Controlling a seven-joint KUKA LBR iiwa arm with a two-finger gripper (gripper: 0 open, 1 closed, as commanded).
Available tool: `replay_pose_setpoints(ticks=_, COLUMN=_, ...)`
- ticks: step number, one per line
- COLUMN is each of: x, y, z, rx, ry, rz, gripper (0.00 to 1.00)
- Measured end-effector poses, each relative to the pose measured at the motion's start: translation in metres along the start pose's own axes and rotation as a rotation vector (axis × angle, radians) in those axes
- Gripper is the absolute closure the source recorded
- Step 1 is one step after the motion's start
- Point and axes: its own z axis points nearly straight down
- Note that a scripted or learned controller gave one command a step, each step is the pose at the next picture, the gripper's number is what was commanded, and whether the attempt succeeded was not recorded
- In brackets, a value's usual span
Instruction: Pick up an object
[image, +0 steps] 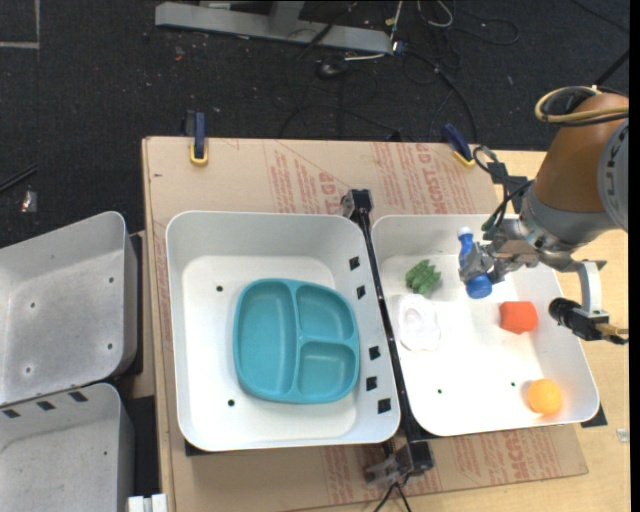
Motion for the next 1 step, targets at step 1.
replay_pose_setpoints(ticks=1, x=0.0026, y=0.0105, z=-0.0482, rx=-0.002, ry=0.000, rz=-0.005, gripper=1.00)
